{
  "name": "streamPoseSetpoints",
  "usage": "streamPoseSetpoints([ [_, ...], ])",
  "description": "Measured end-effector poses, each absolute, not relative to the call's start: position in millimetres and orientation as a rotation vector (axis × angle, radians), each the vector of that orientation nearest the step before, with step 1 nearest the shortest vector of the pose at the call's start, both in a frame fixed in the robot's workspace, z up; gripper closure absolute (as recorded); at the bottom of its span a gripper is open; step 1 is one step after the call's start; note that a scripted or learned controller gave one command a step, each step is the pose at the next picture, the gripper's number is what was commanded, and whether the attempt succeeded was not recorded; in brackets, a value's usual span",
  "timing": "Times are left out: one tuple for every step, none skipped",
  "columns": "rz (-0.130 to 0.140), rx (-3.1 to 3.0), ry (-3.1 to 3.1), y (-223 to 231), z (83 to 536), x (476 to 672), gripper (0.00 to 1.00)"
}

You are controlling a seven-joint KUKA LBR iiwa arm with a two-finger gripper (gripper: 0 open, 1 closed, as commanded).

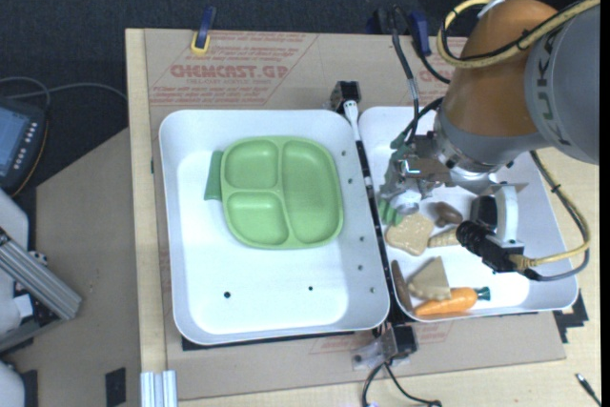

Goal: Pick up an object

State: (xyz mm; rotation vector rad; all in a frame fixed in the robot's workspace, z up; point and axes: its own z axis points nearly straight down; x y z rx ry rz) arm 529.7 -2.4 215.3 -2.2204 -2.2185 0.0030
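Note:
My gripper (408,178) hangs low over the left part of the right bin (534,295), under the grey wrist and its orange band. Just below it lie several small items: a green piece (390,206) against the bin's left wall, a tan toast-like slice (412,234), and a small brown piece (446,215). Nearer the front edge sit a second tan wedge (430,276) and an orange carrot (444,304). The wrist hides whatever lies in the middle of the bin.
The left bin (191,281) holds a green divided plate (282,191). A black bar (365,186) runs between the two bins. A black fitting with a yellow cable (496,251) juts from the wrist over the right bin.

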Motion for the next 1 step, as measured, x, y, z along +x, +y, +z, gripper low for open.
streamPoseSetpoints([
  [-0.003, -2.223, -2.223, -9.9, 233.5, 537.4, 1.0],
])
